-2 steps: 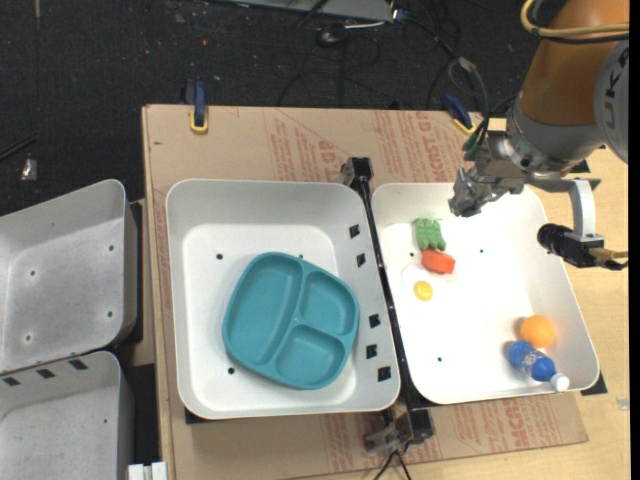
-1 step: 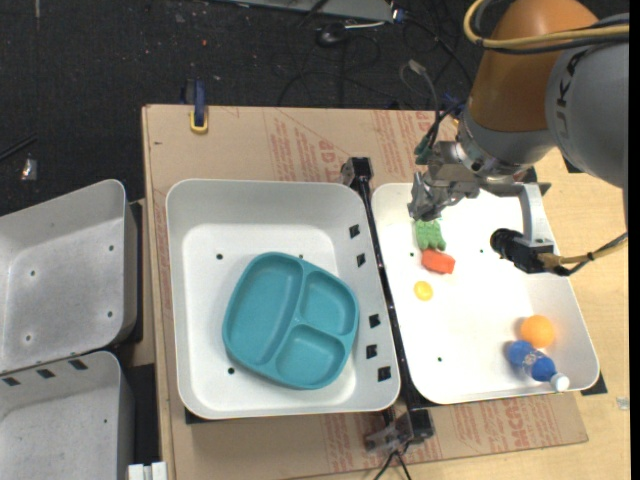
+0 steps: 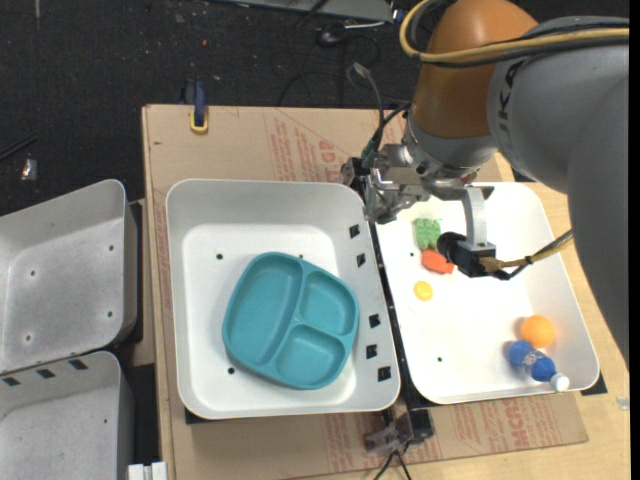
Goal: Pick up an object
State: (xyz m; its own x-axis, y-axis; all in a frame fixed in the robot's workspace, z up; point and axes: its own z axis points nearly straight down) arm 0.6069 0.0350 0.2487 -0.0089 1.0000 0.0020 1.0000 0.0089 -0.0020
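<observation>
My gripper (image 3: 388,200) hangs over the back left corner of the right bin (image 3: 560,268), close to the wall between the two bins. Just to its right lies a green object (image 3: 427,231), with a red-orange piece (image 3: 435,261) below it and a small yellow piece (image 3: 423,291) further toward the front. At the bin's front right sit an orange ball (image 3: 538,329) and a blue object (image 3: 527,358) with a white cap. Nothing shows in the gripper's grasp.
The left bin (image 3: 200,218) holds a teal divided plate (image 3: 290,320). Both bins rest on a cardboard sheet (image 3: 250,138). Grey metal trays (image 3: 60,268) lie off to the left. The arm's bulk covers the right bin's back edge.
</observation>
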